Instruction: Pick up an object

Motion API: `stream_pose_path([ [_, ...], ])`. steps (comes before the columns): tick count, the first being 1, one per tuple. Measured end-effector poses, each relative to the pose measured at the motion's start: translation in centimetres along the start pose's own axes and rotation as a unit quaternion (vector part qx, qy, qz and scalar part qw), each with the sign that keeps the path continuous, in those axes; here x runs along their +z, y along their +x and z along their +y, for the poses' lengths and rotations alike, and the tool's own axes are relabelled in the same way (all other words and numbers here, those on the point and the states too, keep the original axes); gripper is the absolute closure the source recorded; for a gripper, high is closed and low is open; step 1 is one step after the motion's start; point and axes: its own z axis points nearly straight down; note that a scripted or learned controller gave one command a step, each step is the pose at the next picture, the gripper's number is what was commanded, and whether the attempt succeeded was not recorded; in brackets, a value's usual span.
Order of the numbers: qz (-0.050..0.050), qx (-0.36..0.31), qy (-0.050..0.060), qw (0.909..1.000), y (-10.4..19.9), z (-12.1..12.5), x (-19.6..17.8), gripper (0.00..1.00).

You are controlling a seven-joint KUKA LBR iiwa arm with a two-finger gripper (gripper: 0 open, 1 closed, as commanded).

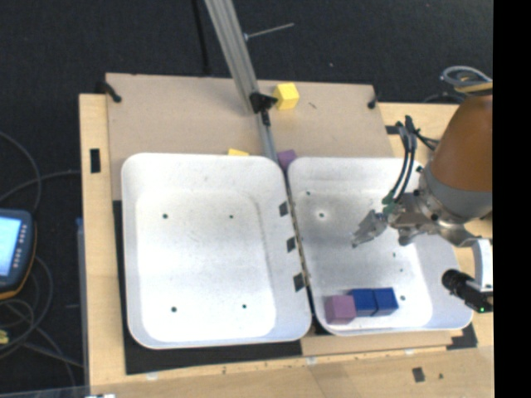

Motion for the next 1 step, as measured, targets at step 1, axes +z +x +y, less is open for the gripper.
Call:
stream_pose_path([
  [1,0.0,-0.002,0.006,1.0,-6.39,-1.02,8.47,0.0],
])
